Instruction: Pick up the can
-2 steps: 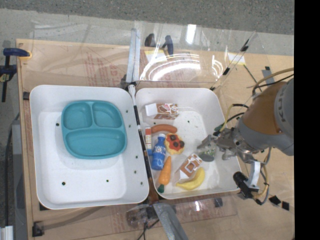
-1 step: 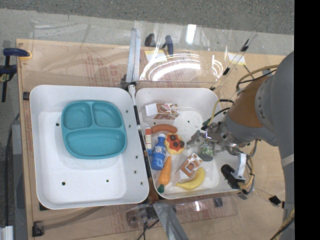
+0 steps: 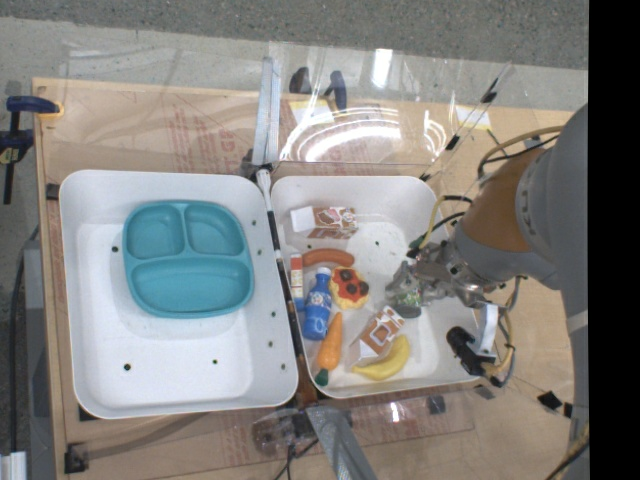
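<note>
We see two white bins side by side on the bench. The left bin (image 3: 90, 368) carries a teal divided plate (image 3: 188, 256). The right bin (image 3: 420, 193) is crowded with toy food: a wrapped snack (image 3: 333, 220) near the top, a hot dog (image 3: 328, 258), a slice of pizza (image 3: 350, 286), a blue bottle (image 3: 318, 308), a carrot (image 3: 330, 340), a small carton (image 3: 381, 332) and a banana (image 3: 385, 362) near the bottom wall.

The arm (image 3: 520, 218) reaches in from the right, and its gripper (image 3: 415, 280) is low over the right half of that bin. Just under the tip sits a small dark greenish shape (image 3: 404, 296) that we take to be the can — it is partly covered by the gripper and too blurred to read clearly. It lies toward the bin's right side, just above the carton and to the right of the pizza slice. Whether the gripper has closed on it or merely sits beside it, we cannot tell from this angle.

Our worries from here are these. The can is round and probably slick, so an off-centre squeeze could make it roll or shoot out sideways. The carton lies close below it, and the banana beyond that — a descent that drifts could pinch the carton's corner instead, or drag it up along with the can. If the can lies on its side, it may be nudged away rather than straddled. The loose cables (image 3: 470, 128) hanging by the wrist could also catch on the bin's rim.
</note>
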Controlling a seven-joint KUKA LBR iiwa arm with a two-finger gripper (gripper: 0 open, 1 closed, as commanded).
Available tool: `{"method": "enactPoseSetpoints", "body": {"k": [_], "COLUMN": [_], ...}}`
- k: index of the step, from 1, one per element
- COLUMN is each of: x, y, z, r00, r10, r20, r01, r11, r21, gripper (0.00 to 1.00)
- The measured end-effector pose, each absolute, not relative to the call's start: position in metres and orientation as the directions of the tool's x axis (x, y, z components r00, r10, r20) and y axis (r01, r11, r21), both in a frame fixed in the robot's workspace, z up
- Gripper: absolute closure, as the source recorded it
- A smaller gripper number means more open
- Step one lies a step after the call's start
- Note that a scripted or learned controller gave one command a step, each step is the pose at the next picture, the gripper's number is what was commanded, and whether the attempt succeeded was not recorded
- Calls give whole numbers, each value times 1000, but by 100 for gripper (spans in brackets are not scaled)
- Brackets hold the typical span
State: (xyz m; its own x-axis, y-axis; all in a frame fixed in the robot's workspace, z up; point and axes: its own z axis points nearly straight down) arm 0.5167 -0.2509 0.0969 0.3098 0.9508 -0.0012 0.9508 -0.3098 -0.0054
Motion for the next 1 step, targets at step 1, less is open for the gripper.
{"method": "enactPoseSetpoints", "body": {"k": [1], "x": [566], "y": [-236], "z": [192], "r00": [143], "r10": [990], "r20": [0], "r01": [990], "r11": [-143], "r21": [0], "gripper": [100]}}
